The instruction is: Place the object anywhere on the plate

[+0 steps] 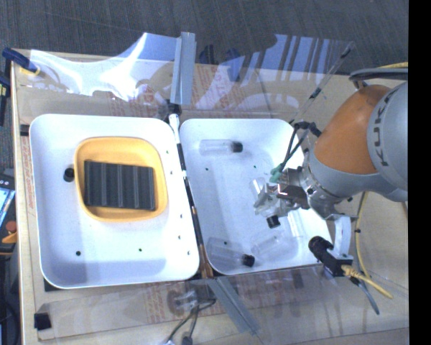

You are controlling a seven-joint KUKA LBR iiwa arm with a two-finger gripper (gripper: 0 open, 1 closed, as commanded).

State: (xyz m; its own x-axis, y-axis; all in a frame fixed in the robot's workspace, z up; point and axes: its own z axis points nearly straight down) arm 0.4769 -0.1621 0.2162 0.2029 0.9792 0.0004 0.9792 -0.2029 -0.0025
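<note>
A yellow rounded plate (120, 152) bearing a dark ribbed insert is seated in the left white bin (43, 192). Clear plastic vials with black caps (220, 146) are scattered in the right white bin (223, 214). The claw (273, 205) is positioned low over the right bin; its opening cannot be determined.

Robotics laboratory: a grey-and-orange industrial arm (359, 149) works over a counter (287, 315) bearing two white bins (43, 192), with loose cabling.

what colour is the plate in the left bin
Yellow-orange rim around a dark, ribbed grey-black centre; the plate shows best in the camera view, in the left bin.
</note>
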